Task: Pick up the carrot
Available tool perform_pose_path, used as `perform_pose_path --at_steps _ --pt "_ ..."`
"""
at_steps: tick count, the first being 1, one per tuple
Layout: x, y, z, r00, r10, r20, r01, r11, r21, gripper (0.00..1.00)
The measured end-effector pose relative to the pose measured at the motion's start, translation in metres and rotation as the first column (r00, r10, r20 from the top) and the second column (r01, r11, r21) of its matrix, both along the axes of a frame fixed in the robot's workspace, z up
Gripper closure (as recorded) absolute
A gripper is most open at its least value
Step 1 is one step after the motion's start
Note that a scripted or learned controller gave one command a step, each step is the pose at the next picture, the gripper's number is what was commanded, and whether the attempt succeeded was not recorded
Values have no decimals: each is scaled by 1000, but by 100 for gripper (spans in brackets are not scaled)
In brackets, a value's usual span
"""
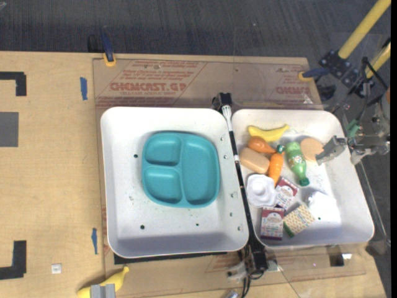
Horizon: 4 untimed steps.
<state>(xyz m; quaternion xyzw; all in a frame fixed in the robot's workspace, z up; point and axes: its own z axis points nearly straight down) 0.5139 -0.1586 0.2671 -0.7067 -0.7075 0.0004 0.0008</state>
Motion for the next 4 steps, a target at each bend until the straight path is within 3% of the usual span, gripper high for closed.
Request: perform_pose_path --at_steps 1,2,3,4 --pt "13 53 -161 999 39 9 -39 999 -1 0" --pt "59 49 -176 1000 -24 10 24 1000 1 0" --pt "62 51 -165 1000 -24 19 24 1000 1 100" --pt "92 155 -78 992 -125 9 125 992 6 100"
